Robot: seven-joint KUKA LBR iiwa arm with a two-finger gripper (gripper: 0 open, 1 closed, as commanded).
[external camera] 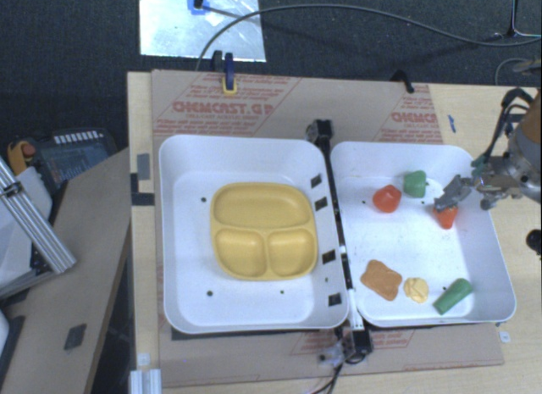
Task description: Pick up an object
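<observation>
The right bin (474,248) holds several small toy foods. A red round piece (386,199) and a green piece (414,183) lie near its far side. A small orange-red piece (446,217) lies at the right, directly under the tip of my gripper (450,197), which reaches in from the right edge and partly covers it. Along the near side lie a brown flat piece (381,280), a pale yellow round piece (415,289) and a green cylinder (453,296).
The left bin (182,214) holds a yellow divided plate (261,230). A black divider (332,231) runs between the bins. Both bins rest on a cardboard sheet (279,100), and a cable crosses the dark floor behind.
</observation>
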